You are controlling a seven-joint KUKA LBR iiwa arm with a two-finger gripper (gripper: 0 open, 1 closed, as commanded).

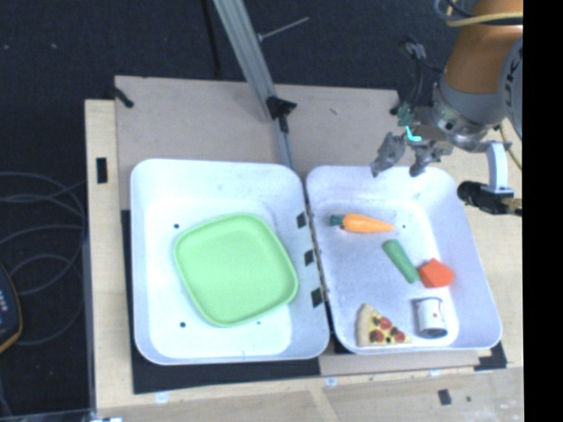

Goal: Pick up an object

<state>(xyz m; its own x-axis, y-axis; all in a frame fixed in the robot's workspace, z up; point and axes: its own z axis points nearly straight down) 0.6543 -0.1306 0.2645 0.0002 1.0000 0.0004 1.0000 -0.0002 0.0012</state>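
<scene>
Camera view, from above at a slant. You see two shallow white bins side by side on the tabletop (106, 236). Take the right bin (471, 262) as your landmark.

The left bin (149, 200) touches the right bin's left wall and holds a light green square plate (235, 269), lying flat near that bin's centre.

Inside the right bin you find five things. A toy carrot (368, 224) lies on its side in the upper middle, its green end toward the left wall. Just below and to the right of the carrot, a green cylinder (400, 260) lies tilted, its lower end just beside an orange block (436, 274). Below the block, near the bin's lower right corner, a small silver can (429, 316) lies with its open end facing you. To the left of the can, against the lower wall, rests a toy pizza slice (378, 327).

The end effector (403, 159) hangs above the right bin's upper rim, near its upper right corner, well apart from all five things. Its two fingers (384, 158) stand spread, with nothing between them. The grey arm with its orange band (489, 11) rises from it toward the upper right.

A slanted metal pole (246, 47) runs from the top of the view down to the gap between the bins.
</scene>
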